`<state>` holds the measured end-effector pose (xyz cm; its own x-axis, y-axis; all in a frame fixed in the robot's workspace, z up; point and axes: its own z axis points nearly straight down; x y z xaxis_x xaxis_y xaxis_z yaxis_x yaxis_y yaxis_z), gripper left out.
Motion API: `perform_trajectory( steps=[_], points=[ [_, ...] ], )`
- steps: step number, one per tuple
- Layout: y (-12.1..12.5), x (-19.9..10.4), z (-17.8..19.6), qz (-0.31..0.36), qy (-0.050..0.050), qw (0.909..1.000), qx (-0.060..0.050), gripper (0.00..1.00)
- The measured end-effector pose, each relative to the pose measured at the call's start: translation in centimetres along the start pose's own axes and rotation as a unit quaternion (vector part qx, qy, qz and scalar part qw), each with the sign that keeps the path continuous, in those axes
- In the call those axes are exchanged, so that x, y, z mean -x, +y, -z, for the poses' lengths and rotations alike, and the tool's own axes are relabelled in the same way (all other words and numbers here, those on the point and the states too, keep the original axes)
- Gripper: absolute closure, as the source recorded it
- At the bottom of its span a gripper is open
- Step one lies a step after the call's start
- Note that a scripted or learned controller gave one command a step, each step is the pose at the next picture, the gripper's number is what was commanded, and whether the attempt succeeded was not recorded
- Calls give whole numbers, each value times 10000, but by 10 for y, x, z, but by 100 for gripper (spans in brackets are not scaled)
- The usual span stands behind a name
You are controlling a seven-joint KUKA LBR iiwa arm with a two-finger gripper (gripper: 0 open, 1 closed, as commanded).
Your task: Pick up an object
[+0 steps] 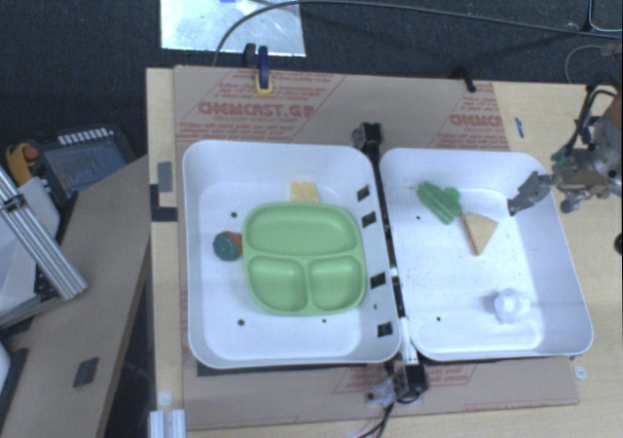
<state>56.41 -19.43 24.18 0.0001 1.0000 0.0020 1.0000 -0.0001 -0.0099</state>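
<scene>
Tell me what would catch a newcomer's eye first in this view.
The big pale green divided tray fills the middle of the left bin, with a yellow block behind it and a small dark ball at its left. In the right bin, a green toy and a tan wedge lie close together, and the gripper hangs over the far right rim.

slanted overhead view of both bins (pixel 389 261)

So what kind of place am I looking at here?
Most likely a robotics test lab. Two white bins, left and right, sit side by side on a bench and hold toy-like bits such as a green divided plate. A robot arm's end effector reaches in, and cables trail across the floor.
</scene>
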Motion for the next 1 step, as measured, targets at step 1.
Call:
perform_trajectory(
  steps=[1],
  points=[
    [2,-1,7,17,-13,10000,57,0]
  ],
)
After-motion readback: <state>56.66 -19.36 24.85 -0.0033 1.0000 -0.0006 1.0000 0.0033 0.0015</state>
